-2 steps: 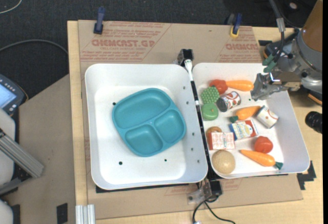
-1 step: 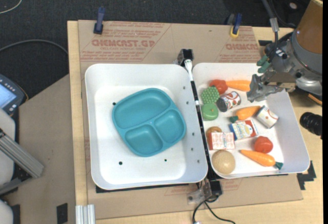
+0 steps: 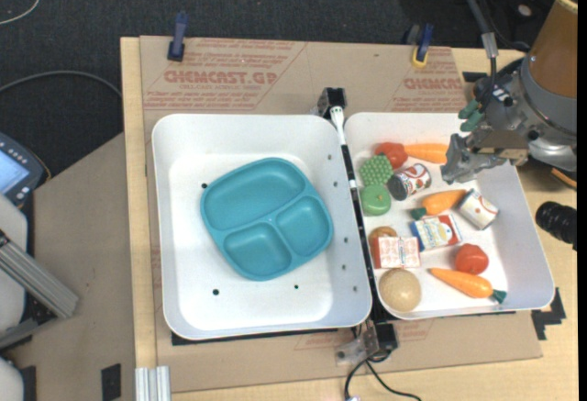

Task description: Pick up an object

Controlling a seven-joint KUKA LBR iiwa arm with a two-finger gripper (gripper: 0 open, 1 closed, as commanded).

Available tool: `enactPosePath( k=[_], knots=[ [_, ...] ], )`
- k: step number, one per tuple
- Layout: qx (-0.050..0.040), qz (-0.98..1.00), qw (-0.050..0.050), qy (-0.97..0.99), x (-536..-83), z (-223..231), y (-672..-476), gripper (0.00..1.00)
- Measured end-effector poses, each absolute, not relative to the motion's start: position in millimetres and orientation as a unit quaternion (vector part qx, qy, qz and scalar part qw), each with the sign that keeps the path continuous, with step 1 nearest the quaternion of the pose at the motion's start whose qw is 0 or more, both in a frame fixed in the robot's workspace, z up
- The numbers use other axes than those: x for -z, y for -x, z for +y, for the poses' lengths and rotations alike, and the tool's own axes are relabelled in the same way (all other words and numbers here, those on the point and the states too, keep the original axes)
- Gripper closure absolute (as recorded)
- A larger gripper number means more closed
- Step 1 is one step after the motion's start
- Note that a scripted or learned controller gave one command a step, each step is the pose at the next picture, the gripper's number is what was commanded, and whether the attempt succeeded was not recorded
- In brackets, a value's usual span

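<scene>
One gripper (image 3: 459, 165), a dozen or so toy foods, right bin (image 3: 532, 234).

Camera view: we log the gripper over the bin's upper part, jaw state not readable, nothing seen held. Nearest item, we judge: small orange carrot (image 3: 442, 201), just below it, long axis left-right. White can (image 3: 410, 180) lies to its left; items crowd closely. Left bin (image 3: 174, 206) holds a teal divided plate (image 3: 266, 217).
</scene>
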State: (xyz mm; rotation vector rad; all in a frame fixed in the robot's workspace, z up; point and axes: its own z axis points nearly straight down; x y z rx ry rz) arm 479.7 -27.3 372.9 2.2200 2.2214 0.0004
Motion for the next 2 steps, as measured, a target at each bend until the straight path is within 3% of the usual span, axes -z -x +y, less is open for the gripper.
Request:
enactPosePath(
  k=[2],
  knots=[
    [0.0005,0.707,0.0,-0.707,-375.7,-22.9,-479.4,1.0]
  ],
)
